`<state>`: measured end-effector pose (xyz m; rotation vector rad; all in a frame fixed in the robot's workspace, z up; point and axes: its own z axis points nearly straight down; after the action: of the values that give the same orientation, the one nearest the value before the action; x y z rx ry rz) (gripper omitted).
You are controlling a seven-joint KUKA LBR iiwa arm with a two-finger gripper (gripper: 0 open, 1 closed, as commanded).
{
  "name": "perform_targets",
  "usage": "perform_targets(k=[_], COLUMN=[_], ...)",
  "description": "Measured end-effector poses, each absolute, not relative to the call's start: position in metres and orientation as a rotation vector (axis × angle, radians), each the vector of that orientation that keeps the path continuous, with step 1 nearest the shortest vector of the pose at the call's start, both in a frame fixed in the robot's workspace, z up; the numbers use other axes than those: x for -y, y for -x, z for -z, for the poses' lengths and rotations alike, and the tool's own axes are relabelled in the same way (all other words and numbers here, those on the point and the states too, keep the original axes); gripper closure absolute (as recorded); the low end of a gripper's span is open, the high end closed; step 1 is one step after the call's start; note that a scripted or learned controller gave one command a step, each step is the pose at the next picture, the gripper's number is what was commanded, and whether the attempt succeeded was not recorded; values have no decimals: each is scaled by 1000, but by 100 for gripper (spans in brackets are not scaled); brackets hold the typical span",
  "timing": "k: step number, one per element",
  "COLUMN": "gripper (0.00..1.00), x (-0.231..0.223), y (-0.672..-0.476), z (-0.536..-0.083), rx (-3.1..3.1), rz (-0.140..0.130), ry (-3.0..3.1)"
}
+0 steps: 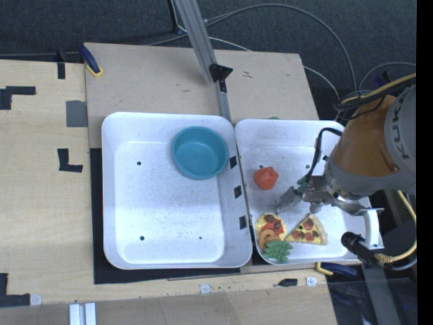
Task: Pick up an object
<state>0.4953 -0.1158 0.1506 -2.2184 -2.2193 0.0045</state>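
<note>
A KUKA arm, its grey body and orange band covering much of the right bin's far right side, reaches in over the toys, its outer parts cut off at the frame's right edge. The gripper hangs low over the middle of the right bin with its two dark fingers spread apart and nothing between them. A red toy tomato lies just left of the fingers, toward the bin's left wall. Near the bin's front edge lie a toy pizza slice, just below the gripper, and beside it a small heap of colourful toy food with a green leafy piece, hard to make out. A blue bowl sits upright at the left bin's far right corner.
</note>
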Motion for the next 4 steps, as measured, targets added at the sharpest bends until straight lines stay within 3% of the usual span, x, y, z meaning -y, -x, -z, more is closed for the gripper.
perform_targets(k=[1, 3, 4], gripper=[100, 100, 100], x=[115, 124, 62], y=[-496, -498, -509], z=[-162, -263, -257], rx=[2222, 2224, 2226], rz=[-1, 3, 0], ry=[2219, 2223, 2215])
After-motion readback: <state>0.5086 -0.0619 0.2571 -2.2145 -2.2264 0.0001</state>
